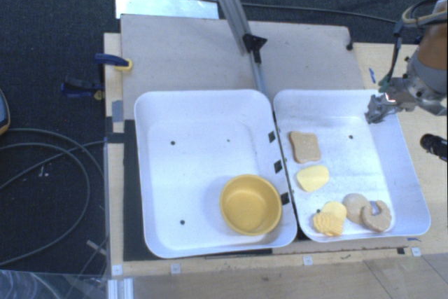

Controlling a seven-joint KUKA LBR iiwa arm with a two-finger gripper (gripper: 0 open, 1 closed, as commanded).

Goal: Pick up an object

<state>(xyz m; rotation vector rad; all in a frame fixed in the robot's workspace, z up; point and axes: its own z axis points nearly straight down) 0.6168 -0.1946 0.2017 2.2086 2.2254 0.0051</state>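
The gripper (pixel 379 108) hangs over the right bin's (pixel 406 178) far right rim, too small and blurred to read. Inside lie toast (pixel 305 146), a yellow piece (pixel 312 178) and pastries (pixel 369 212); the left bin (pixel 189 150) holds a yellow bowl (pixel 250 204).

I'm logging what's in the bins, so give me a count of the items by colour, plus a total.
Yellow: 3, the bowl, the pale oval piece, the ridged piece
Tan: 3, the toast slice, the round piece, the pretzel-shaped piece
Total: 6
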